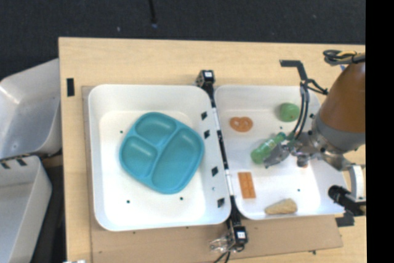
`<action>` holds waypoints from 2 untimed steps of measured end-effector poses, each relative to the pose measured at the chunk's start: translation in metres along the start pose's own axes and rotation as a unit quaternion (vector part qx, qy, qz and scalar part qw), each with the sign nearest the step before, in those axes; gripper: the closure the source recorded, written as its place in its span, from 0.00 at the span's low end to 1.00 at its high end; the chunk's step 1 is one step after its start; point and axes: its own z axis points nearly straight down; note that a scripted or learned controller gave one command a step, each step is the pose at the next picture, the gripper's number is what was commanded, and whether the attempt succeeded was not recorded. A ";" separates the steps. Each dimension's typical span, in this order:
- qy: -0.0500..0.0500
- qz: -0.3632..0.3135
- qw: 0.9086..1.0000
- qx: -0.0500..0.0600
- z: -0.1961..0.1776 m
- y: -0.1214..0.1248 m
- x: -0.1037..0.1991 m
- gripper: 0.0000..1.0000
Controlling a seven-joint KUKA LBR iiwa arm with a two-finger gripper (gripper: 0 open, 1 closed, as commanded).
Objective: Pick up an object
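My gripper (278,153) reaches in from the right over the right bin (261,98), low above its middle. Right at its tip lies a green bottle-like object (265,149), touching or partly under the fingers. A green ball (288,111) sits at the back of the right bin. An orange-brown pretzel-like piece (241,124) lies toward the bin's left side. An orange rectangular block (246,185) lies near the front left, and a tan wedge (281,207) rests at the front edge.
The left bin (104,101) holds a blue divided plate (161,151). A black divider with clips (217,151) runs between the bins. The arm's orange band and grey wrist (343,114) loom over the right bin's right side, with cables beside them.
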 end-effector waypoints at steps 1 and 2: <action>0.000 0.000 1.000 0.001 0.059 -0.004 -0.009 0.00; 0.001 0.002 1.000 -0.002 0.046 -0.002 -0.009 1.00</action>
